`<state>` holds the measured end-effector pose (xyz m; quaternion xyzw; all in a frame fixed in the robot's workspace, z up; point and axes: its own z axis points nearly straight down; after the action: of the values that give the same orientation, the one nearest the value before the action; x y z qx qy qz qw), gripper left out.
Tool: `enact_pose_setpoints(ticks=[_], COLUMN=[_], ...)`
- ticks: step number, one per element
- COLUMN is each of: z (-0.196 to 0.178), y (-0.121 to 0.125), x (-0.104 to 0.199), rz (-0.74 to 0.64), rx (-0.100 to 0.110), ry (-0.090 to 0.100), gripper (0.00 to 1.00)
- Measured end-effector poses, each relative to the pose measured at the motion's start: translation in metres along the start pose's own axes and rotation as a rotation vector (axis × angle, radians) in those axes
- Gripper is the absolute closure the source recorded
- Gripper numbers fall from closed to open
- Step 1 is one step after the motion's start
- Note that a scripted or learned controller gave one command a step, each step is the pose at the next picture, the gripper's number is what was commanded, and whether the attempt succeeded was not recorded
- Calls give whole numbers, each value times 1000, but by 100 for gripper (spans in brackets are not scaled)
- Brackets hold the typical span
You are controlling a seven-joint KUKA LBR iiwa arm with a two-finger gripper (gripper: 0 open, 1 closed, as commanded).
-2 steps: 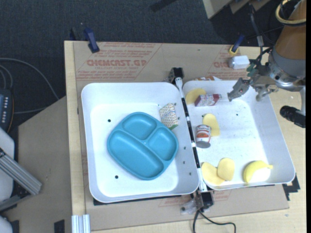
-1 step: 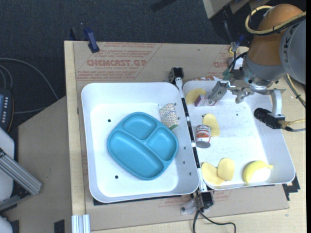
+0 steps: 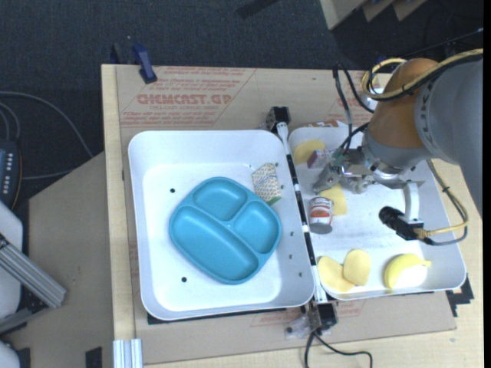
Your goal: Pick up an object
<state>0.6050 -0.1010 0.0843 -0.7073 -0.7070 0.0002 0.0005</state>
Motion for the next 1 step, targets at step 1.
enact_pose_setpoints(ticks=[1], z=[-10], y=[1], x=[0], rz=[1], rx=[-2], ry=[0], gripper=[100])
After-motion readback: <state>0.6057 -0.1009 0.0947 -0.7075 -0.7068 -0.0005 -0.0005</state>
